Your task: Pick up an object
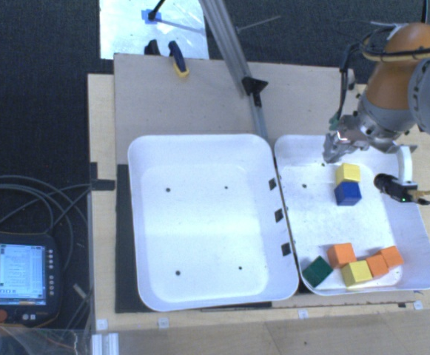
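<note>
Down over the right bin [411, 231] goes the hand [335, 151], low near that bin's far edge, and from this angle its tip is a dark blur, so I cannot tell how it is set. Nothing shows caught in it. Just beside it, toward the near side, sits a yellow cube [348, 172], with a blue cube [347, 193] touching it right below. Those two are the closest objects to the hand.

Along the near edge of the same bin there's a cluster: a green block [317, 271] on the left, an orange block [340, 254] next to it, a yellow block [356, 272] pressed against that, then two more orange blocks [385, 260] running off to the right.

The arm [411, 72], grey with its orange band, comes in from the right, above the bin's far corner. The left bin [140, 198] lies beside it on the tabletop [200, 98], their inner rims touching. A pendant [21, 276] with a lit screen rests off to the left, cables trailing.
</note>
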Available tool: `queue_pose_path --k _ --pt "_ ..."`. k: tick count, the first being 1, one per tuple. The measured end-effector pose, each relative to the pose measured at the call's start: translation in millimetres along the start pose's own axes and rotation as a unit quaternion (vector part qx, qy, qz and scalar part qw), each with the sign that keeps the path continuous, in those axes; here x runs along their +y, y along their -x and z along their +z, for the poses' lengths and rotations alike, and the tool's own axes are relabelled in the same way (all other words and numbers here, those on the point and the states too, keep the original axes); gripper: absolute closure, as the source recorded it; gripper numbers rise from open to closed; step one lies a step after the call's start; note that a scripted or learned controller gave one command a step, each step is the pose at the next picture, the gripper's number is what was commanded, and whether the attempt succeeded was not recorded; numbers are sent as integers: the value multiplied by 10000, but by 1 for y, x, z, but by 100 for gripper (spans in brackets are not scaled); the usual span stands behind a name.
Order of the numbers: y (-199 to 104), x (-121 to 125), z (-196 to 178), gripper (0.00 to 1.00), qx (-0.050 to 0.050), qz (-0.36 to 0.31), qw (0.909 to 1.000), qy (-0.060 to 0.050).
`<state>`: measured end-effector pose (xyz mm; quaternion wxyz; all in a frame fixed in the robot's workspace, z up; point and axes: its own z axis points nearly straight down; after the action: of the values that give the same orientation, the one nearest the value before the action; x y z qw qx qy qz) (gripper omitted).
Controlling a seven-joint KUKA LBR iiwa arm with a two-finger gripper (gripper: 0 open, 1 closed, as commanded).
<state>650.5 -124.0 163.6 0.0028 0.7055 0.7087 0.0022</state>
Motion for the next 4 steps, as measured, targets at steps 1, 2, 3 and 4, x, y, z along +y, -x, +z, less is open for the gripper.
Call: queue_pose_path --k 1,2,3,4 --pt "1 3 -66 100 -6 -4 10000 15" --pt "1 6 -121 100 -4 -4 10000 10" --pt "-53 -10 -120 100 13 -27 10000 -28" --pt "-101 -14 -104 100 11 -25 10000 -32"
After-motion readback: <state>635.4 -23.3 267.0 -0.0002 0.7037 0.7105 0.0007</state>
